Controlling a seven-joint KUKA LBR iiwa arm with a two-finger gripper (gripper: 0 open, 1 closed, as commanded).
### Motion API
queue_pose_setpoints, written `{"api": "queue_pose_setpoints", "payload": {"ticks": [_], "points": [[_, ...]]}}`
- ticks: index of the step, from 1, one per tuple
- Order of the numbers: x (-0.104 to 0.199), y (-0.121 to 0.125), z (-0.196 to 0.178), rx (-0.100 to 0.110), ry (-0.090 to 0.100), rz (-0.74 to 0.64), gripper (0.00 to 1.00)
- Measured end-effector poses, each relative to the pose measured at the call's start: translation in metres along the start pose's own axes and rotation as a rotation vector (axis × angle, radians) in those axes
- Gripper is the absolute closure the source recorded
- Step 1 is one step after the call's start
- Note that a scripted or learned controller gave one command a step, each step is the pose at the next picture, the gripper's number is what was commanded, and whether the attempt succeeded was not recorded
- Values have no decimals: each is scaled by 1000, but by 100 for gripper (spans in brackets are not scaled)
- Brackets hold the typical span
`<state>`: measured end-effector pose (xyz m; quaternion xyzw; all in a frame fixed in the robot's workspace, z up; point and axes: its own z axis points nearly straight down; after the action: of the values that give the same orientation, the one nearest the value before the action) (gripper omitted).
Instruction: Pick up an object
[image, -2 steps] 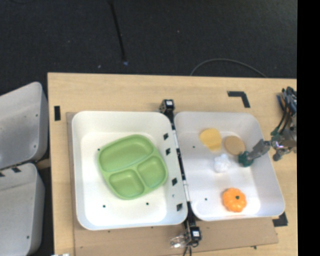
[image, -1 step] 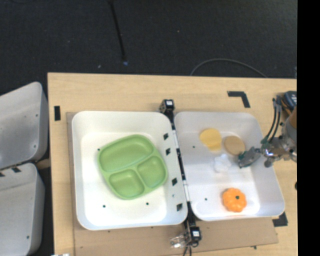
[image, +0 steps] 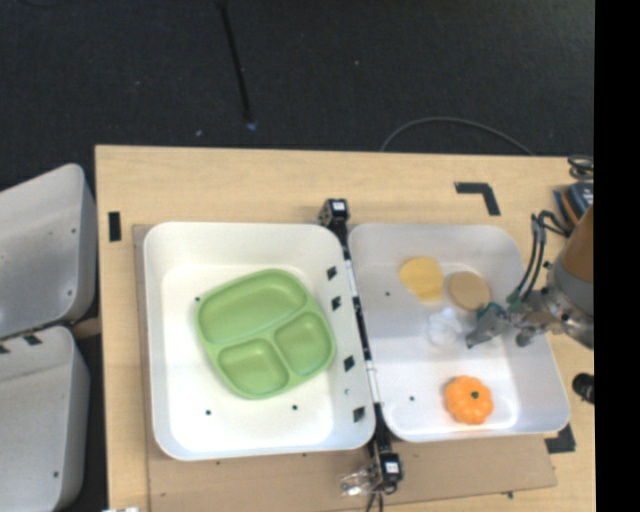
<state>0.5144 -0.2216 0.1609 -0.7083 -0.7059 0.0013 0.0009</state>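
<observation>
The right bin (image: 420, 405) holds a yellow round piece (image: 421, 277), a tan round piece (image: 467, 290), a small pale translucent object (image: 442, 327) and an orange pumpkin-shaped toy (image: 468, 399). My gripper (image: 502, 331) reaches in from the right, low over the bin's right side. It is just right of the translucent object and below the tan piece. Its two dark fingers stand apart, open, with nothing between them. The pumpkin toy lies nearer the front edge, apart from the gripper.
The left bin (image: 170, 420) holds a green divided plate (image: 264, 332). A ridge with black clips (image: 352, 330) separates the bins. The wooden bench (image: 240, 180) surrounds them, with cables along its right edge (image: 540, 240).
</observation>
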Motion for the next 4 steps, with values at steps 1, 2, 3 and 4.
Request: {"api": "queue_pose_setpoints", "payload": {"ticks": [1, 2, 3, 4], "points": [[5, 8, 49, -1, 0, -1, 0], [3, 8, 35, -6, -2, 3, 100], [7, 10, -28, -10, -3, -6, 100], [5, 6, -73, -10, -3, -7, 100]]}}
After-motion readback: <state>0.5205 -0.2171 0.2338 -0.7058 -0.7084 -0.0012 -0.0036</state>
